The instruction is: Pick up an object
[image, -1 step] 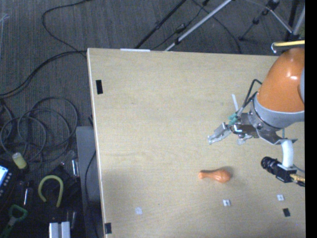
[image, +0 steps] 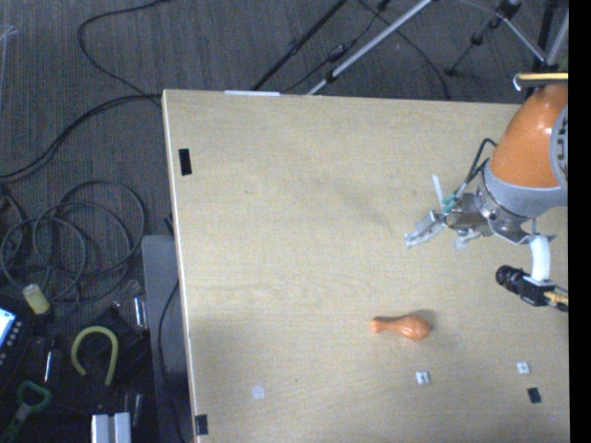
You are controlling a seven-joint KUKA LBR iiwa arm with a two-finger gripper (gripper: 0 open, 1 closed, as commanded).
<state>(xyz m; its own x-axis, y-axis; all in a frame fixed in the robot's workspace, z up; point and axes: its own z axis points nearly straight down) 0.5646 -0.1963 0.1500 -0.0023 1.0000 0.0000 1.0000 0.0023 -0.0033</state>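
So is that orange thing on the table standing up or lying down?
Lying down: the orange object rests lengthwise on the tan surface, narrow end pointing left.

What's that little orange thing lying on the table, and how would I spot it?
Look at the big tan tabletop, then toward its near edge, below the robot's gripper. There lies a small orange object, bulb-shaped with a thin neck pointing left. Its only neighbours are tiny flat markers.

One orange gourd-shaped object on the tabletop, one arm at right, three small white tags near right, one black tag
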